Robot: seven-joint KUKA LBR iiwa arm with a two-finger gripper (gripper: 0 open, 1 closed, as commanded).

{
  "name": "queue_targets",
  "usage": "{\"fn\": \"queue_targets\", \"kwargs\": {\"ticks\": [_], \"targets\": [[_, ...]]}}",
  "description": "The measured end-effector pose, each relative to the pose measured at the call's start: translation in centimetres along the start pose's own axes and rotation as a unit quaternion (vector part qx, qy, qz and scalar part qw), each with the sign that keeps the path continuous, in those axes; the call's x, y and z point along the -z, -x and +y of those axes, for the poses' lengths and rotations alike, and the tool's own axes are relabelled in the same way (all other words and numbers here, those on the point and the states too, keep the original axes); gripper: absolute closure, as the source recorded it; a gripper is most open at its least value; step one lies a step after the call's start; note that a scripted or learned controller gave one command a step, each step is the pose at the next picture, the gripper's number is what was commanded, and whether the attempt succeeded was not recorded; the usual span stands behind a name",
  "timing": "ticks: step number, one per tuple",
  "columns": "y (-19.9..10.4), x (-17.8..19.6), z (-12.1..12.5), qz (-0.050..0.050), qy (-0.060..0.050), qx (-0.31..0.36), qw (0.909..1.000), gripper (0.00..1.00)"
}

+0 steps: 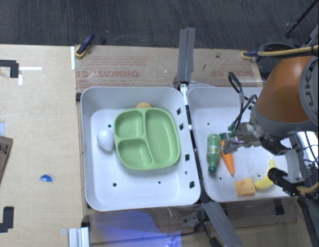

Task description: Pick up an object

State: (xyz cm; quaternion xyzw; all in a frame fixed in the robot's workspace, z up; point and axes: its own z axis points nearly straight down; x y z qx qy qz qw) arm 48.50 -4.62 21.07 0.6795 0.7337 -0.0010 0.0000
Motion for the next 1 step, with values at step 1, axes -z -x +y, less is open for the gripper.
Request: {"fn": "queue_targets", "kwargs": {"ticks": [1], "targets": [[5.76, -8.38, -1.35, 0.001, -0.002, 0.029, 0.9996, 1.00]]}}
